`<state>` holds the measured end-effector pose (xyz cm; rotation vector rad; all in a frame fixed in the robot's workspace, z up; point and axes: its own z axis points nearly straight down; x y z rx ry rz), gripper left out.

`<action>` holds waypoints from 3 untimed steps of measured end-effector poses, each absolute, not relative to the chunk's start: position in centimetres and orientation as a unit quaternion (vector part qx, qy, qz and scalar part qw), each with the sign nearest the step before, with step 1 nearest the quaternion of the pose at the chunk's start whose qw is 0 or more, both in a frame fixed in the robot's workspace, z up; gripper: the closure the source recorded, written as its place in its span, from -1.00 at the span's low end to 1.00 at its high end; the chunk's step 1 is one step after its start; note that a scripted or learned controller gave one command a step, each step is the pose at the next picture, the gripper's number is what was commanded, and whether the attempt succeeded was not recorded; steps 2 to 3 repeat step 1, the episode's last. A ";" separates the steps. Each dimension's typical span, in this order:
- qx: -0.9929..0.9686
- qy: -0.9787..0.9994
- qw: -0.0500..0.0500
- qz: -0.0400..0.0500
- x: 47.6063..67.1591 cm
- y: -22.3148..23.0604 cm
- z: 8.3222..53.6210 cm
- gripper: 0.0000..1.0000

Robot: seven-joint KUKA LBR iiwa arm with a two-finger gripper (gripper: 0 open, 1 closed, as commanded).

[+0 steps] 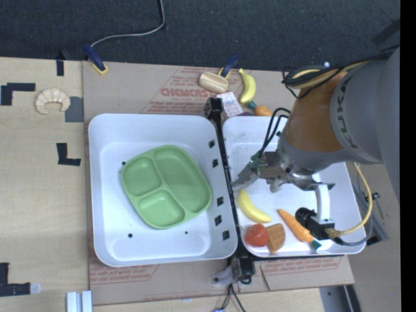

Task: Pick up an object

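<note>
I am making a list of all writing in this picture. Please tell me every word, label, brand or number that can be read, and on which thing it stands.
"CHEMCAS...", red print on the cardboard sheet under the bins; the end is cut off by toys.
"KU...", dark letters on the grey arm; only part shows.
Small box behind the bins: its label is too small to read.

One fixed camera looks down on the bench at a slant, far enough back to take in both white bins, the left bin [104, 194] and the right bin [242, 130], with bench and dark floor beyond. The arm [351, 109] enters from the right, its gripper [260, 174] over the right bin, the left bin beyond its fingertips.
</note>
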<state>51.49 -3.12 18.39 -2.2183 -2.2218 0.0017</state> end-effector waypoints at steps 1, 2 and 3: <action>-0.708 -0.707 0.000 0.000 49.8 -10.3 8.6 -1.00; -0.708 -0.707 0.000 0.000 49.8 -10.3 8.6 -1.00; -0.708 -0.707 0.000 0.000 49.8 -10.3 8.6 -1.00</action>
